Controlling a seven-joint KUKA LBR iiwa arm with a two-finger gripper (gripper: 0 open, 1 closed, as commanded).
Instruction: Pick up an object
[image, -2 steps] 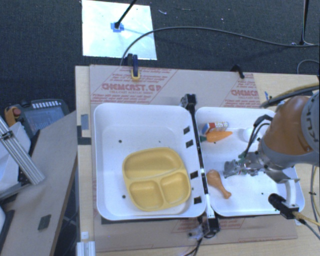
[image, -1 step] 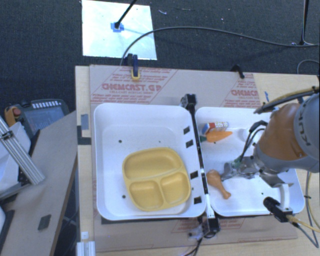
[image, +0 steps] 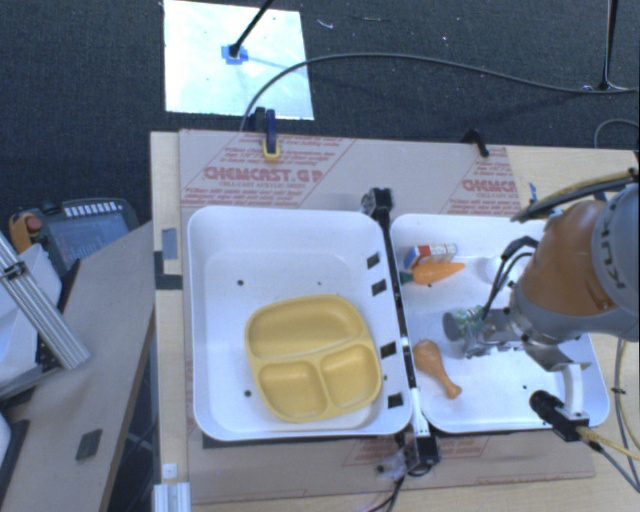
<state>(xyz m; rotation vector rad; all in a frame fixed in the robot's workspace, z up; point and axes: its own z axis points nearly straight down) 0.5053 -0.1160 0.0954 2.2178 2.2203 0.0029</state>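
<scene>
Gripper (image: 470, 333) low in right bin (image: 500, 415), over small greenish object (image: 460, 323); jaw state cannot tell. Toy drumstick (image: 437, 366) just left of it on bin floor. Orange carrot (image: 437, 270) and small tube (image: 432, 251) near bin's far-left corner. Yellow divided tray (image: 312, 356) in left bin (image: 215, 330)

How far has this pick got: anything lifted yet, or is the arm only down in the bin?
Done: the arm's gripper is down in the right bin, beside a small greenish object. In hand: nothing visibly gripped. Left: the actual lift. The drumstick toy and carrot lie on the bin floor; the yellow tray sits in the left bin.
</scene>
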